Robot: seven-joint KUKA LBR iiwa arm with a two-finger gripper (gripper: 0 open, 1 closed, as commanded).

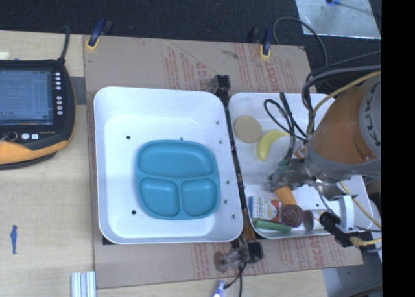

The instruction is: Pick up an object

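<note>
The right bin (pixel 241 104) holds a tan round cookie (pixel 247 128), a yellow banana (pixel 268 143), an orange carrot-like piece (pixel 284 195), a small white carton (pixel 264 208), a dark red round item (pixel 292 214) and a green stick (pixel 272 225). My gripper (pixel 284 174) reaches down into this bin from the right, just above the orange piece and below the banana. The arm's orange band (pixel 343 135) and cables hide the bin's right half.
The left bin (pixel 110 159) holds a blue three-compartment plate (pixel 176 179). A teach pendant (pixel 32 111) lies at the far left of the bench. Clamps sit at the cardboard's back edge (pixel 96 33), and a connector (pixel 220 83) sits between the bins.
</note>
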